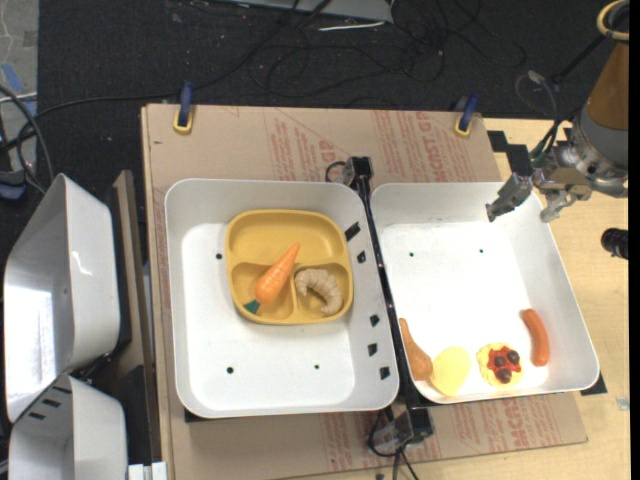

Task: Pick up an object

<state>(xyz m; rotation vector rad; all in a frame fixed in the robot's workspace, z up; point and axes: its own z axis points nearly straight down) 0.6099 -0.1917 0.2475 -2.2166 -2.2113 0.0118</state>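
Pincer (530,196) spread wide, nothing between fingers, hanging over the far right corner of right bin (470,258). No grasp made; whole pick left to do. Candidates in right bin's near edge, well apart from pincer: sausage (538,336), small pizza toy (500,363), yellow disc (451,369), orange drumstick-like piece (414,349). Left bin (200,268) with yellow divided plate (250,233) holding carrot (277,274) and shrimp (321,288). Arm cut off at right edge; pizza toy detail hard to read.

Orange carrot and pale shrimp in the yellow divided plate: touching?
Apart. Camera view shows the orange carrot and pale shrimp in separate compartments, a plate ridge between.
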